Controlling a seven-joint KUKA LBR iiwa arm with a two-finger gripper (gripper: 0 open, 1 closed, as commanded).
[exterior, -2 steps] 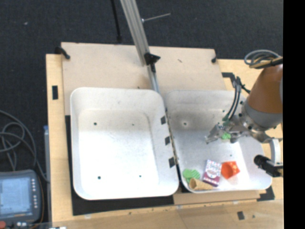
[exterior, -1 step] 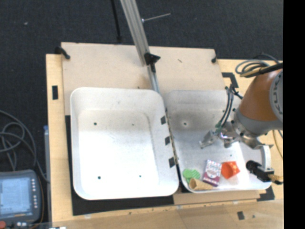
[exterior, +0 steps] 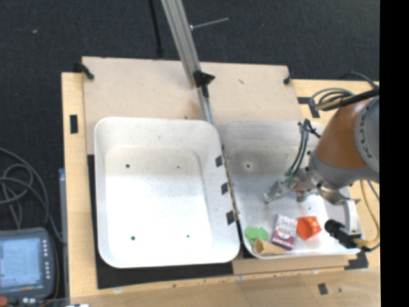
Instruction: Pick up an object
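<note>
Gripper [exterior: 276,192] blurred above right bin [exterior: 255,139], tan object [exterior: 262,246] at rim indistinct

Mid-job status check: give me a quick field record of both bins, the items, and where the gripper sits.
left bin: white, shallow, a few dark specks on its floor
right bin: holds four items, bunched at its camera-side edge
green item: leftmost of the cluster
tan item: just in front of the green item, against it
purple-pink packet: between green item and orange block
orange block: rightmost of the cluster
gripper: over the right bin's middle, apart from the cluster
task: no item lifted yet
</note>
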